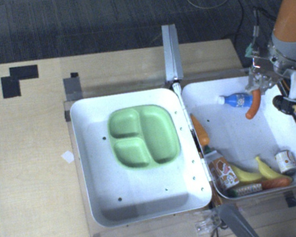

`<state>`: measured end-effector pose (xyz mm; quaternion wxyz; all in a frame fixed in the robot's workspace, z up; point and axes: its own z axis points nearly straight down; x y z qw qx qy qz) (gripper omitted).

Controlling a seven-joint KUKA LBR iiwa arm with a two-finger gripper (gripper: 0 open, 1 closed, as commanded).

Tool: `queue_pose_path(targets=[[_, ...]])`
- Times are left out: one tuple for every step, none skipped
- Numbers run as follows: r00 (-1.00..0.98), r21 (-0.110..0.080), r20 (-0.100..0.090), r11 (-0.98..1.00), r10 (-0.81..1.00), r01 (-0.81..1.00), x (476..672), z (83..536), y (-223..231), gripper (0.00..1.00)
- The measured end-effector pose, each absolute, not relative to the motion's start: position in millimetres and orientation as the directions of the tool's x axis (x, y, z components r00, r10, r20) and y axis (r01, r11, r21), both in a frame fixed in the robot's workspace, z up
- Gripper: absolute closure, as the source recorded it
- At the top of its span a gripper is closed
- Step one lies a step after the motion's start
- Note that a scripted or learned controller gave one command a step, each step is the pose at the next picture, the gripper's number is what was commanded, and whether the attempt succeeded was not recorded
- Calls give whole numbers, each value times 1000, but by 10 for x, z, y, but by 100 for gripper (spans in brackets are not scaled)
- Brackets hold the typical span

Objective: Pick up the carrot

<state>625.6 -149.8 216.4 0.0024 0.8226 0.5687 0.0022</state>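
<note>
Along the near wall of the right shallow white plastic bin [294,135], a small printed carton [222,172], two yellow bananas [255,171], a reddish sausage-shaped piece [274,183] and a small silver tin can [286,162] are lying close together. Beside it, the left white bin [92,169] is carrying a pale green three-compartment plastic tray [142,135]. Further back, the slim orange carrot [199,130] is resting against the right bin's left wall, well apart from the tool [256,83]. At the far right corner, the tool is gripping the top of an orange-red curved sausage-like object [253,104], which is hanging tilted just beside a white-and-blue plastic bottle [236,99]. The pale wooden desk [26,163] is bearing both bins.
</note>
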Motion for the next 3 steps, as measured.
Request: queue_pose_path(targets=[[60, 6, -1, -60, 998, 998, 5696, 2492, -1890, 100], [57, 11, -2, -57, 998, 998, 5715, 2608, -1883, 100], [5, 5, -2, -5, 1000, 1000, 6462, 2097, -1967, 100]])
